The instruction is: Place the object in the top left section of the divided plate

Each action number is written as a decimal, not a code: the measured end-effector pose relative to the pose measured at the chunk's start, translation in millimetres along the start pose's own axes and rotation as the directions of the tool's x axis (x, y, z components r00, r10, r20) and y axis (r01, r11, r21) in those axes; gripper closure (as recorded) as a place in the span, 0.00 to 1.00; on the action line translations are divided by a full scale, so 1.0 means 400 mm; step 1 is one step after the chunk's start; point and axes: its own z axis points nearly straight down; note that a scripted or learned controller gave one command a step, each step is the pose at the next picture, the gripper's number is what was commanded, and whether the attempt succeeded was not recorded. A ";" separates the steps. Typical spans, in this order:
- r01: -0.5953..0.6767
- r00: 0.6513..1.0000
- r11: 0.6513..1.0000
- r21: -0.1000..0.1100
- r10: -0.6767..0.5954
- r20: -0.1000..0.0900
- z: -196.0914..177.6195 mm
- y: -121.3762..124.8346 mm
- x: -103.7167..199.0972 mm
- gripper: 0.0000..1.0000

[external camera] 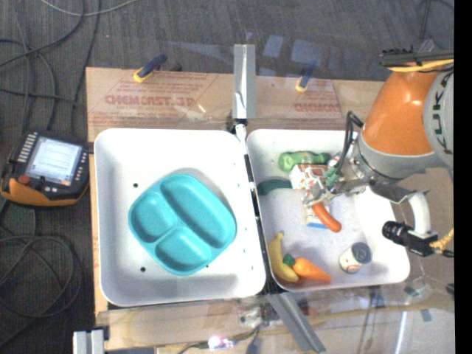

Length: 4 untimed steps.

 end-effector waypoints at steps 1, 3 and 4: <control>-0.194 0.981 0.981 0.003 0.194 -0.003 0.123 0.098 0.258 1.00; 0.054 0.999 0.999 0.001 -0.054 -0.002 0.073 0.035 0.539 1.00; 0.056 0.998 0.998 -0.001 -0.056 -0.001 0.021 0.018 0.447 1.00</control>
